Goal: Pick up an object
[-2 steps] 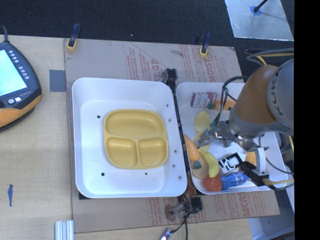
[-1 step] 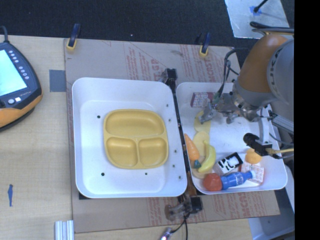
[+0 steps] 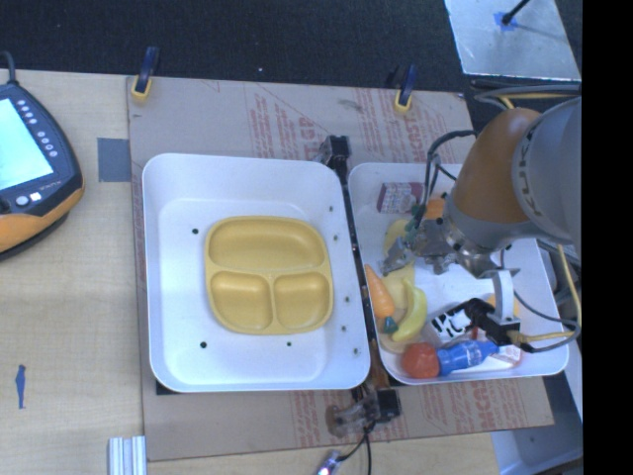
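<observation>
A teach pendant (image 3: 30, 171) lies at far left. The left bin (image 3: 168, 265) holds a yellow divided plate (image 3: 267, 272). In the right bin (image 3: 539, 364), a carrot (image 3: 380, 295), banana (image 3: 413, 310), tomato (image 3: 419, 360) and blue bottle (image 3: 469, 353) crowd beside the gripper (image 3: 407, 250); its jaw state cannot be told.

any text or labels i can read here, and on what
None can be read for sure.
Red print repeats in lines across the cardboard sheet under the bins: too blurred to read.
The small box at the far end of the right bin bears a printed label: too small to read.
The black and white item shows a pattern, no clear letters.
The blue bottle shows no legible label.
The handheld pendant has a lit screen: nothing legible.
</observation>
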Robot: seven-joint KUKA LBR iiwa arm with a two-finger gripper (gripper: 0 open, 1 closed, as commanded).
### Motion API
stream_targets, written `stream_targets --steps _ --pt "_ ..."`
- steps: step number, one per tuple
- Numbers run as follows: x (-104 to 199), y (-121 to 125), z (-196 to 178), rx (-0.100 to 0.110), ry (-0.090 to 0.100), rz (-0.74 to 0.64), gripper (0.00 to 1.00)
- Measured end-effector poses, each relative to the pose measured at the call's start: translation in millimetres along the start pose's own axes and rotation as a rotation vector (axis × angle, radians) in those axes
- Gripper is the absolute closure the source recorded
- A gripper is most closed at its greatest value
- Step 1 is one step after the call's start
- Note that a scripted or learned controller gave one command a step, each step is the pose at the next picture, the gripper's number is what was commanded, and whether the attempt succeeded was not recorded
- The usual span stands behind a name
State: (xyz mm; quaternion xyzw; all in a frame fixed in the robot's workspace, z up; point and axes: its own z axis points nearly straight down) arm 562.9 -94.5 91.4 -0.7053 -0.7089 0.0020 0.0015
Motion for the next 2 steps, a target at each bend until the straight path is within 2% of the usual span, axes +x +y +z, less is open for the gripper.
stream_targets --steps 1,2 --pt "-1.1 0.3 -10.3 0.002 0.000 -0.002 1.00" --pt "-1.0 0.2 -10.3 0.002 -0.001 -0.003 0.00"
